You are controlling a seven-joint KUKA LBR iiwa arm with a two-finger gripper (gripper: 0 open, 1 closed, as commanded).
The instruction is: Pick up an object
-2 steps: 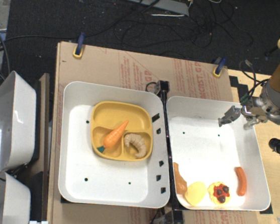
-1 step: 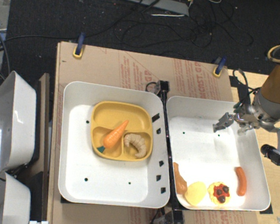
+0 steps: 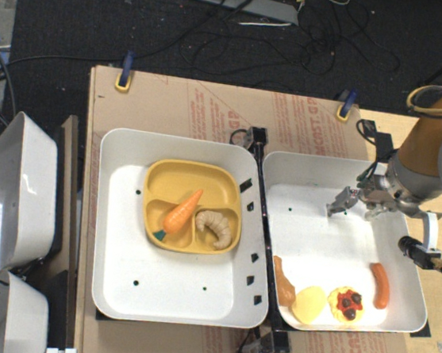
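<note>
Camera view: the claw (fingers parted, gripping nothing) is hovering over the right bin; next, descending toward the sausage.

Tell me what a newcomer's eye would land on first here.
First, the yellow divided plate in the left bin, holding a carrot and a shrimp in separate compartments. Next, the arm's gripper over the right bin, far from the toy foods along that bin's near edge, including a sausage.
</note>
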